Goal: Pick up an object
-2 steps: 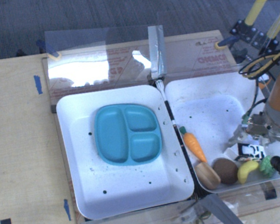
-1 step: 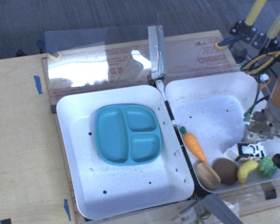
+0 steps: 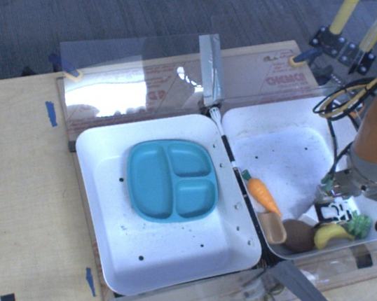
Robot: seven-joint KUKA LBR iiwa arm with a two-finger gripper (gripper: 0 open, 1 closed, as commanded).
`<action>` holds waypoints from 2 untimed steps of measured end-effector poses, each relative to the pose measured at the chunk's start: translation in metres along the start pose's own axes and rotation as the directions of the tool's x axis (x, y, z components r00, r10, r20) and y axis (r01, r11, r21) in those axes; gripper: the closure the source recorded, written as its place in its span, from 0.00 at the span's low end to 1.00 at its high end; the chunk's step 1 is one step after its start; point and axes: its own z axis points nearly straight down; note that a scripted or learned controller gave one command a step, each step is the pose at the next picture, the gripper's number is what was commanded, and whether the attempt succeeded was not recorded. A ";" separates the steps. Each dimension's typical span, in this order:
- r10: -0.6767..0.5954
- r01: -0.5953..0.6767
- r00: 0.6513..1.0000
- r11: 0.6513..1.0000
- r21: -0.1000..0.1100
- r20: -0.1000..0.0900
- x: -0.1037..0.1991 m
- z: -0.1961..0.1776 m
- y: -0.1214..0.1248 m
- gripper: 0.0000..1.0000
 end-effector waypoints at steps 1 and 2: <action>0.241 -0.241 0.971 0.970 0.013 -0.003 0.024 -0.107 0.035 1.00; 0.241 -0.241 0.970 0.970 0.015 -0.002 0.024 -0.106 0.035 0.00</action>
